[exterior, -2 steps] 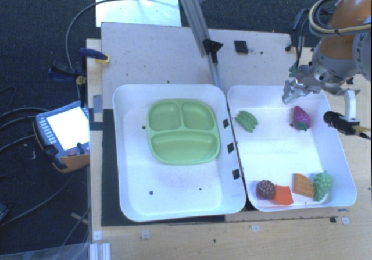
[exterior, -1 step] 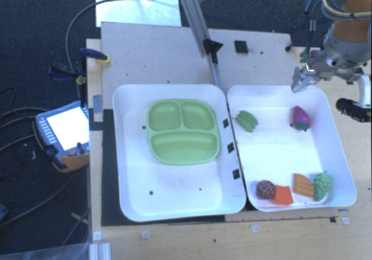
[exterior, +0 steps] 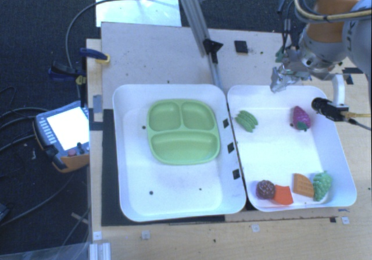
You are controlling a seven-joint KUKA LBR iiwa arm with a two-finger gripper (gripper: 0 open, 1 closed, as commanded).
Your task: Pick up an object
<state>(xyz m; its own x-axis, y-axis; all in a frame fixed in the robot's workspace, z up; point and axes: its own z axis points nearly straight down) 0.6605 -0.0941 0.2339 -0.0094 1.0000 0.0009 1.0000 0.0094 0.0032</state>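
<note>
Gripper sits over the far rim of the right bin; whether it is spread or pressed together cannot be told, and nothing is seen in it. Right bin contains a green pod, purple fruit, brown ball, orange wedge, orange cracker and green broccoli. Left bin bears a green divided plate.

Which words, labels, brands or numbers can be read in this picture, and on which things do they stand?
No text can be read.
The handheld controller left of the bins has a lit screen, but it is too bright and blurred to read.
The green plate and the toy foods carry no print that I can see.
</note>
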